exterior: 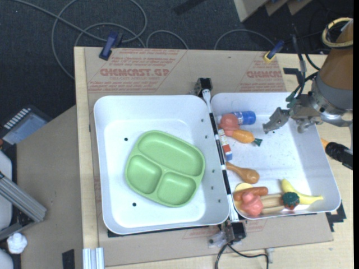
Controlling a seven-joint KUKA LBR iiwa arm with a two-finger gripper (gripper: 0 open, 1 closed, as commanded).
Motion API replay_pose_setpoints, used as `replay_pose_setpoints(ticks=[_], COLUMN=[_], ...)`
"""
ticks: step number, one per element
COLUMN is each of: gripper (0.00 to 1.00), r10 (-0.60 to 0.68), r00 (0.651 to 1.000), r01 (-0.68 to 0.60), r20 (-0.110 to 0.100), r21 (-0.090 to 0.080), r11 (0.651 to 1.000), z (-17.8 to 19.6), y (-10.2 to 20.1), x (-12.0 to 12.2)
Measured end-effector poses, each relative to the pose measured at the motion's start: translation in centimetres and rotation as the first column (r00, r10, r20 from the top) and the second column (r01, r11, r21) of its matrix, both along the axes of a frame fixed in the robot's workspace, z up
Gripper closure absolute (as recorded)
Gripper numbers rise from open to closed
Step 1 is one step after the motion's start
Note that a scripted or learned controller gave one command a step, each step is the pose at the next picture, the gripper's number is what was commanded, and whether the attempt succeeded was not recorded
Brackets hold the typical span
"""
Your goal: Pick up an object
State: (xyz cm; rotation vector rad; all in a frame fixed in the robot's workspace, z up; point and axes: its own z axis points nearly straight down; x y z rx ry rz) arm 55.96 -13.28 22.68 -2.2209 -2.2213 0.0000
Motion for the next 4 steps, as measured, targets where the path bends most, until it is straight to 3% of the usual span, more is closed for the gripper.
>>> replay_pose_setpoints(ticks=[1,2,3,4], gripper=[0.00,0.00,0.00,0.00], r10=[0.001,-0.001,0.000,0.001], r00=[1.000,1.000,1.000,1.000], r01=[-0.001,0.001,0.000,-0.001], r20=[0.002,-0.001,0.002,0.001], r21=[0.000,0.000,-0.001,-0.001], r11=[1.000,1.000,1.000,1.000], z=[-1.9,-14.2,-14.2,-14.2], y=[4.1,3.3,1.8,-0.5], x=[5.9,-1.4,4.1,7.9])
